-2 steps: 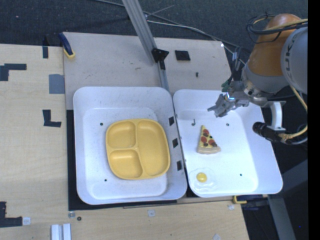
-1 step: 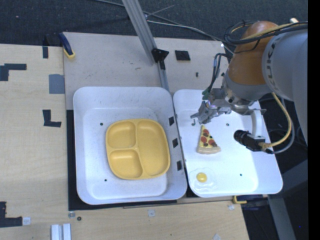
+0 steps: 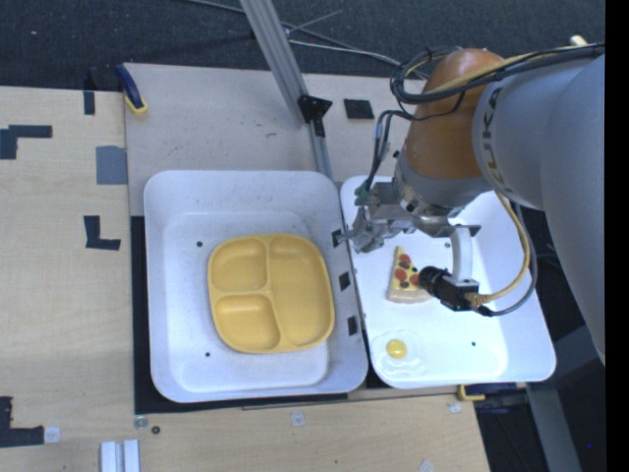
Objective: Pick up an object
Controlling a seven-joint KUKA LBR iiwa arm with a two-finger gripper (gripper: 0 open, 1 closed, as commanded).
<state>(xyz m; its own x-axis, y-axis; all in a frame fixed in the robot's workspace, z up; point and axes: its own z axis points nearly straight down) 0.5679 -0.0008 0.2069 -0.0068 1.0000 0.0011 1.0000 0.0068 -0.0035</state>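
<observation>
Here, two shallow white plastic bins sit side by side on the pale wooden counter (image 3: 226, 116). The left bin (image 3: 177, 205) holds one thing: a yellow plastic divided plate (image 3: 270, 291) with three compartments, lying flat near the bin's middle and slightly toward its right wall. The right bin (image 3: 511, 352) holds two small things. A toy pizza slice (image 3: 404, 275), pale crust with red and dark toppings, lies near the bin's centre, its tip pointing away from the near edge. A toy fried egg (image 3: 398, 349), white with a yellow yolk, lies near the bin's front left corner, apart from the slice. The grey arm with its orange band reaches over the right bin, and its hand (image 3: 375, 226) hangs above the bin's left rear part, just beside the pizza slice; whether it is wide or narrow cannot be told, and nothing is visibly held.
</observation>
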